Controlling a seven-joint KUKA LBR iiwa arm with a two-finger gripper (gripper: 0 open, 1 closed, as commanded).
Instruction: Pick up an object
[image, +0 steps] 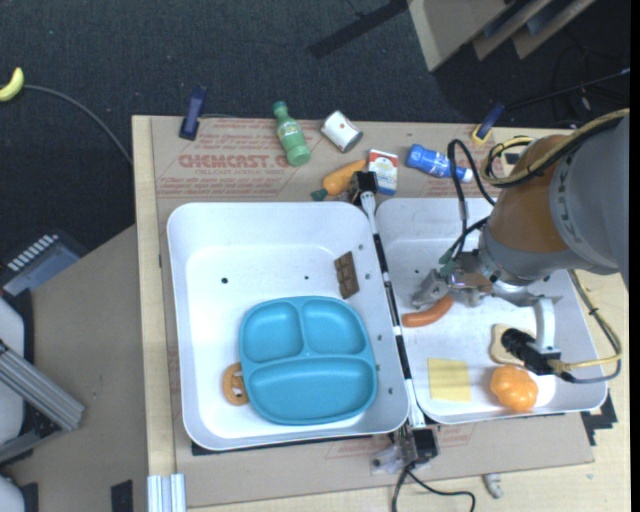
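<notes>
Two shallow white bins sit side by side on a cardboard-topped bench.
My gripper (437, 290) hangs low in the right bin (420, 230), fingers parted narrowly, just above a smooth orange sausage (427, 315); flat yellow cheese slice (449, 380) and round orange (514, 388) lie nearby.

Pincer (432, 292) just above sausage (427, 315)
</notes>
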